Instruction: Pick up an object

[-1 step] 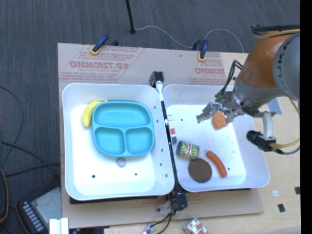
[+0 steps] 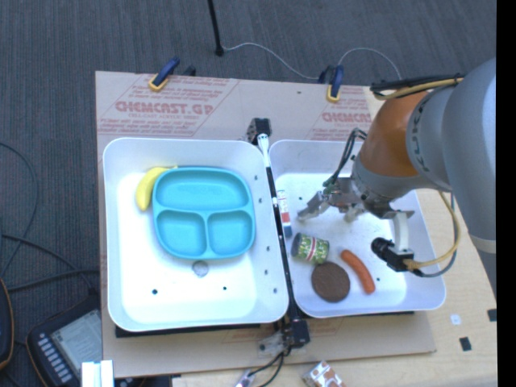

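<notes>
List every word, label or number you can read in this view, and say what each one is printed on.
"CHEMCAST GP": red print on the brown board under the bins, upper left, partly blurred.
"CHEM...": the same red print on that board near the right clamp, cut off by the arm.
Green can in the right bin: patterned label, too small to read.
Small packet at the bottom edge: print too blurred to read.

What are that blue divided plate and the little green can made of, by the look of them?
The blue divided plate looks like moulded plastic: one even colour, soft sheen, rounded compartment walls. The green can seems to be metal or plastic with a printed label and a pale end; too small to tell which.
</notes>
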`<action>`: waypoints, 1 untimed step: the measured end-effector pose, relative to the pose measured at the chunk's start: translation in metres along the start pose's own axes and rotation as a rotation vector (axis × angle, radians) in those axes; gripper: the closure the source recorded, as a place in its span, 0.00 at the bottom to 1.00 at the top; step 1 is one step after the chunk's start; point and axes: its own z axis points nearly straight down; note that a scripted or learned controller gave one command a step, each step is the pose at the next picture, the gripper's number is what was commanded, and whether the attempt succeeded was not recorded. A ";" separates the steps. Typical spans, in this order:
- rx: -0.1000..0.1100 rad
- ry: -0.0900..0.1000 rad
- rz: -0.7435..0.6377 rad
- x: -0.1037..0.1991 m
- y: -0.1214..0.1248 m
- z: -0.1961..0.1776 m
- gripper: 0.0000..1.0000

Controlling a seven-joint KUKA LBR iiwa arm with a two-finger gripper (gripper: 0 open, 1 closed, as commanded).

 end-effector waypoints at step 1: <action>-0.002 -0.001 0.002 0.002 -0.092 -0.001 0.00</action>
